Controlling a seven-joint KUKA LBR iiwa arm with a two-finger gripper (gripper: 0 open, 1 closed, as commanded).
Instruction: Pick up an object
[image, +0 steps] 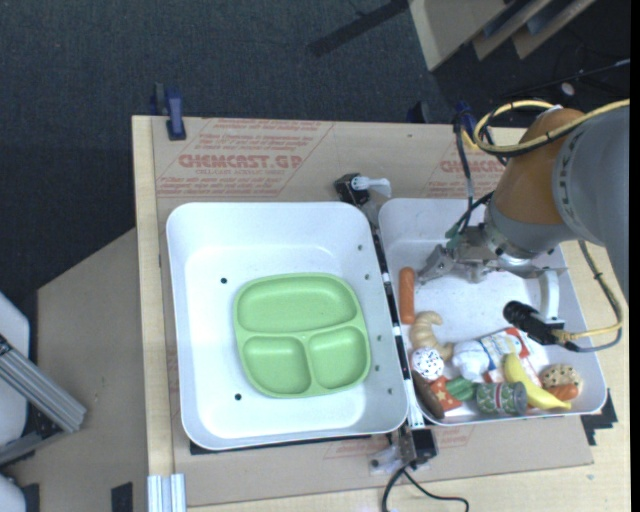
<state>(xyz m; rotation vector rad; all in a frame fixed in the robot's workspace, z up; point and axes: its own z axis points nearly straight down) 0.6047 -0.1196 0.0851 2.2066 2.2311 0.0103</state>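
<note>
Camera view: smooth green three-compartment tray (299, 333) lies in left white bin (195, 300).

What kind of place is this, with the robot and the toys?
Probably a robot lab or workshop. A grey and orange robot arm reaches over two white bins on a bench with cables, one holding a green divided plate, the other toy food like a banana.

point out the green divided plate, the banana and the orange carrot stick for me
green divided plate (300, 333): camera view, on the ridge between its compartments.
banana (530, 385): camera view, on the middle of its yellow curve.
carrot stick (407, 293): camera view, on the middle of its length.
</note>
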